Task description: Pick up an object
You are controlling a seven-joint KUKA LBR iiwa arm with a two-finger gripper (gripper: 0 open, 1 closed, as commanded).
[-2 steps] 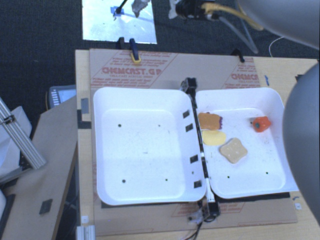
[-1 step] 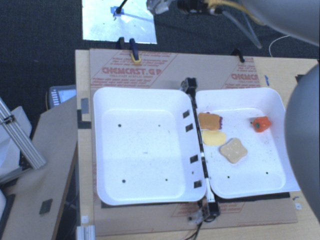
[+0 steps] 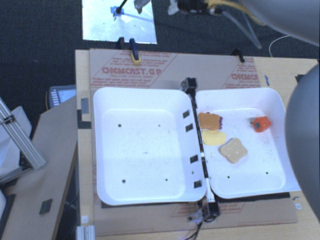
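Several small objects lie in the right bin [image 3: 274, 98]: an orange-brown piece with a purple edge [image 3: 209, 121], a flat yellow piece [image 3: 214, 138], a tan toast-shaped piece [image 3: 233, 150] and a red-orange item [image 3: 260, 124]. My gripper [image 3: 158, 1] hangs high at the top of the view, beyond the bins' far edge. It is open, its two fingers spread wide with nothing between them. It is well away from all the objects.
The left bin [image 3: 107, 96] sits beside the right one on a cardboard sheet [image 3: 165, 69]. A shiny metal plate [image 3: 119, 14] lies past the bench's far edge. The grey arm [image 3: 305, 144] looms over the right bin's right side. An aluminium rail [image 3: 20, 139] stands at far left.
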